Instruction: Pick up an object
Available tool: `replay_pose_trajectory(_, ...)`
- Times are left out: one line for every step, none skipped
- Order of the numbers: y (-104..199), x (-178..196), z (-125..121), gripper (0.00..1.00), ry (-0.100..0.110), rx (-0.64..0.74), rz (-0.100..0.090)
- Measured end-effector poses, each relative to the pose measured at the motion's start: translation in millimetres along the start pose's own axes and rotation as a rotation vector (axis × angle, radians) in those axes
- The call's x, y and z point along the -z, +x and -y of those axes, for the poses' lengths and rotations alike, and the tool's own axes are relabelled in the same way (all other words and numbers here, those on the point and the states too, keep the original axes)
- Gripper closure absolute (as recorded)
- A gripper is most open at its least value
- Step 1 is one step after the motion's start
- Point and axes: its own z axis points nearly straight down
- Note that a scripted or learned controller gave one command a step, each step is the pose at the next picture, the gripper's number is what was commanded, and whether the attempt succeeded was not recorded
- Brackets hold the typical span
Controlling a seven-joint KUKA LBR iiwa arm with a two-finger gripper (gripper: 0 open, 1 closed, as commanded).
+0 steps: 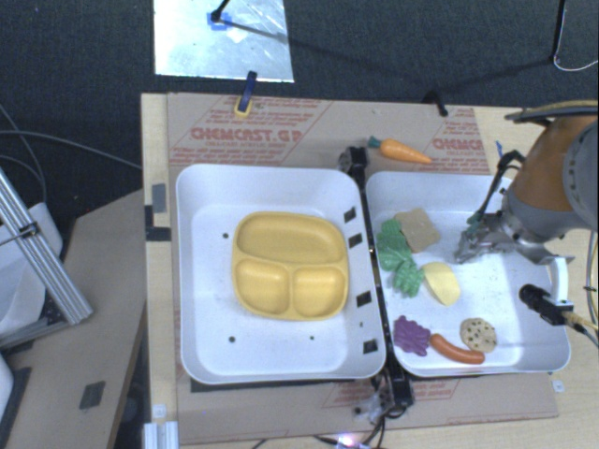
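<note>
1. Sitting side by side on a cardboard sheet (pixel 281 129) are two shallow white bins, the left bin (pixel 201 279) and the right bin (pixel 533 340), joined along a dark seam with black clips.
2. Inside the left bin lies a yellow divided plate (pixel 288 265), with one wide compartment at the top and two smaller ones below.
3. Inside the right bin lie several toy foods, gathered toward its left half: a tan bread slice (pixel 416 229) near the top, a green leafy vegetable (pixel 398 258) just below and left of it, and a pale yellow lemon-like piece (pixel 442 282) beside the greens.
4. Lower in the same bin are a purple bunch of grapes (pixel 411 335), a red-orange sausage (pixel 456 348) just beside the grapes, and a round chocolate-chip cookie (pixel 477 332) just above the sausage.
5. An orange toy carrot (pixel 401 151) with a green tip lies outside the bins on the cardboard, above the right bin's top edge.
6. The gripper (pixel 475 244) hangs over the upper middle of the right bin, on the grey arm with its orange band (pixel 552 166), and points down-left.
7. Its tip is near the bread slice and the lemon-like piece, apart from both; nothing shows between its ends, and I cannot tell how wide it stands.
</note>
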Motion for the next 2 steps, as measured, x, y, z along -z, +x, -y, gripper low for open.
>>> replay_pose_trajectory(42,-1,66,1.00,0.006,0.000,-0.004)
replay_pose_trajectory(94,0,98,1.00,0.002,0.004,-0.003)
